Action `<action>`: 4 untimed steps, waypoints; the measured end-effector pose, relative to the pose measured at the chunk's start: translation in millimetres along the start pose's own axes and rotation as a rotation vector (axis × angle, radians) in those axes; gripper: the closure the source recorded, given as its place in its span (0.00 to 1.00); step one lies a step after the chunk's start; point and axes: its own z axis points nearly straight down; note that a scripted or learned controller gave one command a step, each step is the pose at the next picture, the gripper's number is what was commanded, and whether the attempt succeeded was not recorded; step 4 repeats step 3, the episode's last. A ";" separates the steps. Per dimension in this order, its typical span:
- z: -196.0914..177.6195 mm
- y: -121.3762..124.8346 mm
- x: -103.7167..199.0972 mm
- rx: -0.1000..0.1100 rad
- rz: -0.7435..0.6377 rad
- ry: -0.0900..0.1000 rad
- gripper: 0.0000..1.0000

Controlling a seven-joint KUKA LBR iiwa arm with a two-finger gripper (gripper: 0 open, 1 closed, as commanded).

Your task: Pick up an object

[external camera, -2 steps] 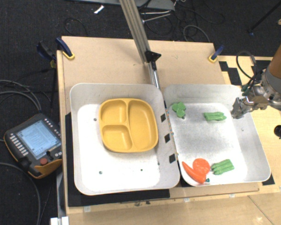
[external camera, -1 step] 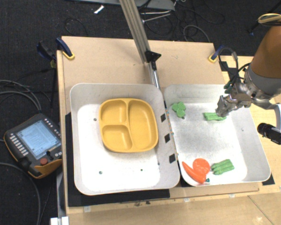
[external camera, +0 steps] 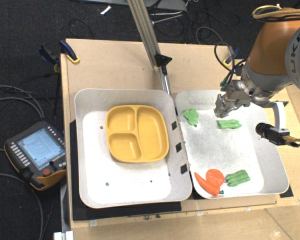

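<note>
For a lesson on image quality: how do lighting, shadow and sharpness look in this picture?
Camera view: even, soft light, no harsh glare on the white bins; faint shadows under the yellow tray and gripper; toys such as the green piece look slightly soft; the dark floor loses detail.

Robotics lab: teach pendant [external camera: 36, 155], loose floor cables [external camera: 20, 91], 2 bench bins [external camera: 85, 114].

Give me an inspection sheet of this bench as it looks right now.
Surface: tan wooden bench bearing two shallow white bins, left and right.
Job's things: right bin holds three green plastic pieces, red tomato, orange carrot.
Clutter: yellow divided plate in left bin.
Grippers: pincer low over right bin, beside a green piece.
Cables: black cables on floor.
Surroundings: teach pendant at left.
</note>
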 end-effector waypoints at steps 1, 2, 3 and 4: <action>-6.7 13.5 57.6 0.000 0.000 0.001 1.00; -11.3 23.8 115.3 0.000 0.000 0.001 1.00; 4.6 33.3 173.8 0.003 0.000 0.000 1.00; 4.6 33.3 173.8 0.003 0.000 0.000 1.00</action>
